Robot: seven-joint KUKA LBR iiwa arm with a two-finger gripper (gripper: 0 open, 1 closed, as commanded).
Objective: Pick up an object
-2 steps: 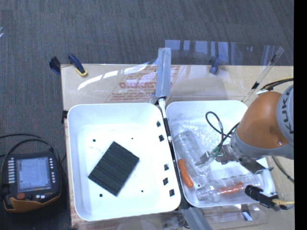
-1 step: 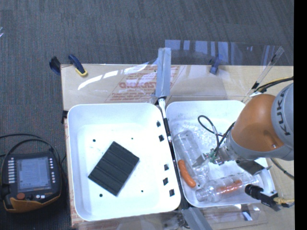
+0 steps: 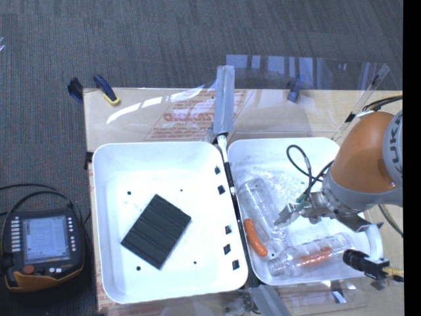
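In the right bin (image 3: pixel 329 143), a clear bottle (image 3: pixel 260 206) is laid with its long axis from 11 to 5 o'clock. The end effector (image 3: pixel 289 214), its opening impossible to tell, is seen beside it; an orange carrot (image 3: pixel 255 237) lies at 7 o'clock of it.

Dark grey carpet (image 3: pixel 164 31) with a faint ribbed weave covers the floor around a pale wooden bench (image 3: pixel 138 114). A clear plastic screen (image 3: pixel 302 78) stands at the bench's far edge, catching bluish glare from overhead light
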